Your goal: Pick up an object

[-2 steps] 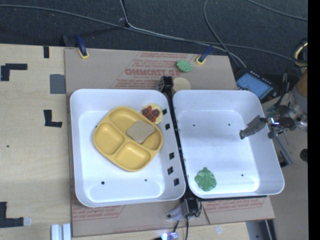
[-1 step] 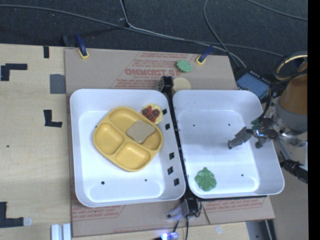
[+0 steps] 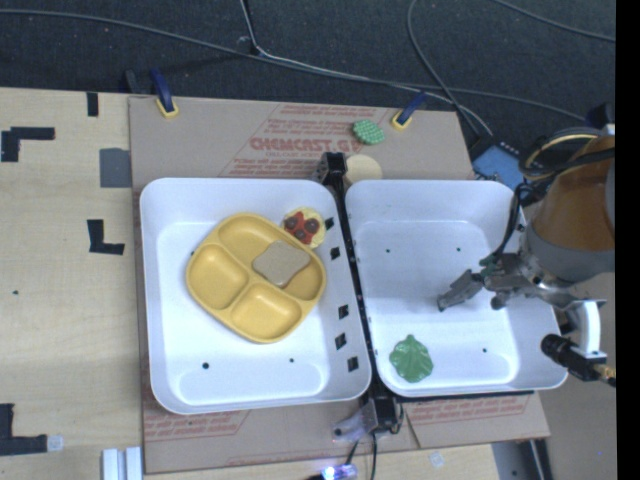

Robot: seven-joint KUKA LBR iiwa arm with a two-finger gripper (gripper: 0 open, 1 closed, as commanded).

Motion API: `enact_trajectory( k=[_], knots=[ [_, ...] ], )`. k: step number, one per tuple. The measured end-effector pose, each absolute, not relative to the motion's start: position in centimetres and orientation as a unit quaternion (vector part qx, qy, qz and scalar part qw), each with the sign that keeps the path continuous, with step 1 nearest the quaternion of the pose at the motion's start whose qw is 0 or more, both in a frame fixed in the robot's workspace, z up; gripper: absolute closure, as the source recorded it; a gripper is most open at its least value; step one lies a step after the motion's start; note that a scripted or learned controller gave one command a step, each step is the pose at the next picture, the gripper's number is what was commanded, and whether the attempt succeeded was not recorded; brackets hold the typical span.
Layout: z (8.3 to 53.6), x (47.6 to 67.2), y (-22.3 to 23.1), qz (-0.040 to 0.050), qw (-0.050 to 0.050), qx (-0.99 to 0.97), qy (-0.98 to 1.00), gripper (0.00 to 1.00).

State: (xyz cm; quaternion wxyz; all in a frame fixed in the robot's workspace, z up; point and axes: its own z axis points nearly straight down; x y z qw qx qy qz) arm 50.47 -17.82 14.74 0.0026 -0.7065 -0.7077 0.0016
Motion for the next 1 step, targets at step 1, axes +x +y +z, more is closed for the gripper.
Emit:
enact_trajectory(
  k=[1],
  knots=[
    [10.19,49.92,-18.19,0.0018,0.002,-0.707,-0.707,0.00]
  ],
)
